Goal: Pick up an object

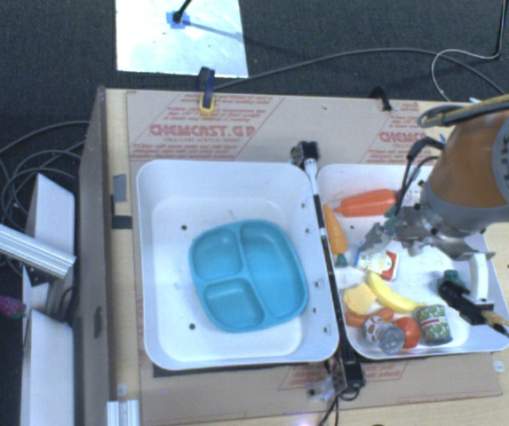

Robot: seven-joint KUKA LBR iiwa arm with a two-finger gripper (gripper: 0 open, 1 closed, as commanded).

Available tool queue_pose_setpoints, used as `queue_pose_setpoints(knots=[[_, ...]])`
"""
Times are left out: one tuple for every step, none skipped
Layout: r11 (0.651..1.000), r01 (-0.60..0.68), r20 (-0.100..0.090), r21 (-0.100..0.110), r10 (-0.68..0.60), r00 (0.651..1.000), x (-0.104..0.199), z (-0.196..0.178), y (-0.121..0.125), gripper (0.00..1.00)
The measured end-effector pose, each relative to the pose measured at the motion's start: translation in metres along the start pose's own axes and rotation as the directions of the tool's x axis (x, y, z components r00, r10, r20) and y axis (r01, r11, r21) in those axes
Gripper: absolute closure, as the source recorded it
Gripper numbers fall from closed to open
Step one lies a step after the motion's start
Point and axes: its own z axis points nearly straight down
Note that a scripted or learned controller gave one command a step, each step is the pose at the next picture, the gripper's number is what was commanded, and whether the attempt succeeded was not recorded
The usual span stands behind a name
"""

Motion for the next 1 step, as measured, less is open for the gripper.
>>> queue_pose_setpoints(knots=[[1.000,-0.002,0.001,0.000,0.002,1.000,0.0005,0.0708,-0.0287,0.00]])
